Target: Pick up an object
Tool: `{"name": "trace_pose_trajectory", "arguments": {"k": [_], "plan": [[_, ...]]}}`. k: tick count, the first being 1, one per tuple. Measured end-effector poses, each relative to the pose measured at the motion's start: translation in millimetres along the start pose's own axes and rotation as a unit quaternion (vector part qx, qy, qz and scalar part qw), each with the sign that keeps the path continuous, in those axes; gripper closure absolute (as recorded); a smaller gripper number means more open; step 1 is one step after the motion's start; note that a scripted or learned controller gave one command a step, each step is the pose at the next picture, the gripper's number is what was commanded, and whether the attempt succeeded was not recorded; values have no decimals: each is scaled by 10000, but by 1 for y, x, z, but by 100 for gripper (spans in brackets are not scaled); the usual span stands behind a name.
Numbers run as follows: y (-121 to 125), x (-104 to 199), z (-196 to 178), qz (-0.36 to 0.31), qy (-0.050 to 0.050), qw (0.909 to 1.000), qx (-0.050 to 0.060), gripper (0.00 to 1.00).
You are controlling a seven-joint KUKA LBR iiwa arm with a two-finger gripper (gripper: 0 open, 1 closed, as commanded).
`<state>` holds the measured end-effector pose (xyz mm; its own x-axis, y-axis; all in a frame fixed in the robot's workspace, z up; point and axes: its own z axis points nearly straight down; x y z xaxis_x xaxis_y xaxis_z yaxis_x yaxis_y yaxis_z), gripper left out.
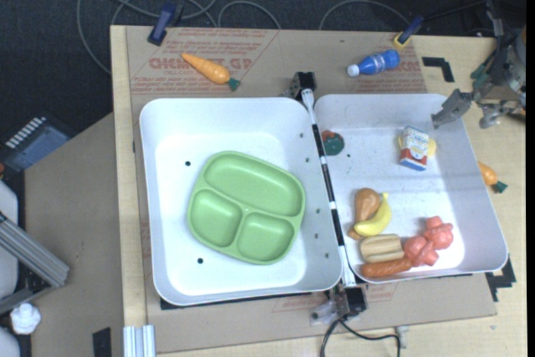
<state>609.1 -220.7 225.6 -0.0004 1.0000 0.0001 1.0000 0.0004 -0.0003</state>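
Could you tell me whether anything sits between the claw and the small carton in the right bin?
Nothing visible does. The claw hangs at the right bin's far right corner, and bare bin floor lies between it and the small carton.

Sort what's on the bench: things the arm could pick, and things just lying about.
Candidates, in the right bin: small carton, banana, hot dog, red toy.

Lying about: green tray in the left bin, carrot and blue bottle on the bench.
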Motion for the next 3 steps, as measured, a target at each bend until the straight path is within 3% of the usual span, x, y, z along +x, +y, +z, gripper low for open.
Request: {"name": "trace_pose_trajectory", "arguments": {"k": [1,2,3], "plan": [[0,58,79,-6,11,10000,13,0],[15,21,106,5,-11,10000,-9,0],[8,21,142,1,5,10000,12,0]]}}
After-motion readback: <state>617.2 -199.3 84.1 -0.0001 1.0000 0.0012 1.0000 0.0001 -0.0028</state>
